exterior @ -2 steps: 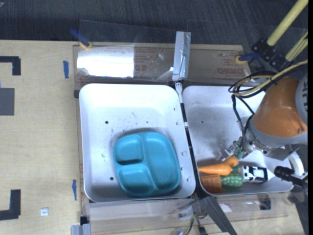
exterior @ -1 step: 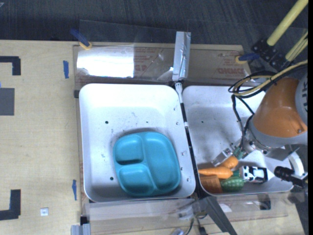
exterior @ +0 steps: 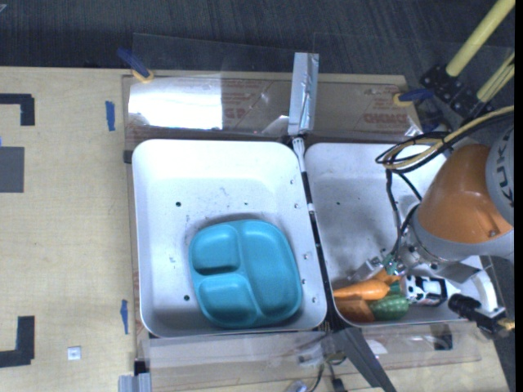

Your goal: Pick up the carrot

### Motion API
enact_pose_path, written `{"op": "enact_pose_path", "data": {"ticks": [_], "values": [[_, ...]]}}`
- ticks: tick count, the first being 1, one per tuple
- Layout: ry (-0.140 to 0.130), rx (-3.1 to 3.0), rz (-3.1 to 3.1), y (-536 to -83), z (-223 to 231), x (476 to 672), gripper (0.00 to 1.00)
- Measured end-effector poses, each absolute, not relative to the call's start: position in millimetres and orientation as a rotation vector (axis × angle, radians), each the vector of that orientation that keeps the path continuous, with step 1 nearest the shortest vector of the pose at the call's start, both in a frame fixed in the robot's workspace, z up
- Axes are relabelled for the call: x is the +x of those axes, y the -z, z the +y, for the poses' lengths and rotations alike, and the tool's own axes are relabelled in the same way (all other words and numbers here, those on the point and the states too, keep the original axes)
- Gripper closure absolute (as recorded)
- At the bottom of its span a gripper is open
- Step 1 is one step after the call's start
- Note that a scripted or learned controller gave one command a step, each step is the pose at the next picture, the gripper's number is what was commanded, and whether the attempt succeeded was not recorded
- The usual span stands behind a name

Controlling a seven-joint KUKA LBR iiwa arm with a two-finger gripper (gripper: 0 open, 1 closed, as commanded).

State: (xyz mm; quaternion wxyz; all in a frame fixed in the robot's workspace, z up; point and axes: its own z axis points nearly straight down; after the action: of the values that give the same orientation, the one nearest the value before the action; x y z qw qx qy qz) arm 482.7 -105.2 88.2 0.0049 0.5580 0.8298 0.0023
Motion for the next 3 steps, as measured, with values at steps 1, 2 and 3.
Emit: {"op": "enact_pose_path", "data": {"ticks": [1, 2, 3], "values": [[-0.006, 1.735, 2.606, -88.2, -103.4, 482.7, 0.0], [-0.009, 1.854, 2.525, -88.0, -100.8, 482.4, 0.0], [-0.011, 2.524, 1.862, -87.6, -116.2, 482.2, 0.0]]}}
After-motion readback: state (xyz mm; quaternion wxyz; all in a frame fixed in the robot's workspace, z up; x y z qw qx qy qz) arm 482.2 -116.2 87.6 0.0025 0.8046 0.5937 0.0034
